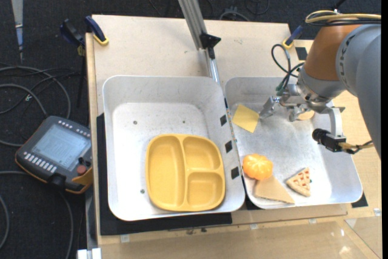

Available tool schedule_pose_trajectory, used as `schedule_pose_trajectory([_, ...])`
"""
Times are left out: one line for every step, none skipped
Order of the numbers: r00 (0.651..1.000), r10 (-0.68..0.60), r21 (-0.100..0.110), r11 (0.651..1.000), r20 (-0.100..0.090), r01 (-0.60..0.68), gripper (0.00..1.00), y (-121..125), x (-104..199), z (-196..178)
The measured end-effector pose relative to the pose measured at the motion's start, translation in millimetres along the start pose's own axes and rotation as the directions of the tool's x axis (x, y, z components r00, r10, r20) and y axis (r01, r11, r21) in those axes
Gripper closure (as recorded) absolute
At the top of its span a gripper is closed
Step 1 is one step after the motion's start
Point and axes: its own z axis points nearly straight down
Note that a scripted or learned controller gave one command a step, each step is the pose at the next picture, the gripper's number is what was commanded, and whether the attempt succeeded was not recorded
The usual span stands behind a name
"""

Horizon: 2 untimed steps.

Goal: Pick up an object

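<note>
arm [339, 57] low over right bin [339, 188] | gripper [284, 107] jaw gap: can't tell, nothing seen held | cheese slice [245, 117] just left of gripper, by divider | risk: flat slice slips, tips hit bin floor | orange [257, 167], pizza toy [299, 181] nearer front, apart

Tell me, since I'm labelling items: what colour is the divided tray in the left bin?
Yellow: the divided tray shows plainly in the camera view.
</note>
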Motion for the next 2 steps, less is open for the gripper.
schedule_pose_trajectory([1.000,-0.001,-0.004,1.000,0.001,0.001,1.00,1.2,0.1,-12.1])
schedule_pose_trajectory([1.000,0.002,-0.010,1.000,0.002,-0.002,1.00,2.8,-4.7,-75.6])
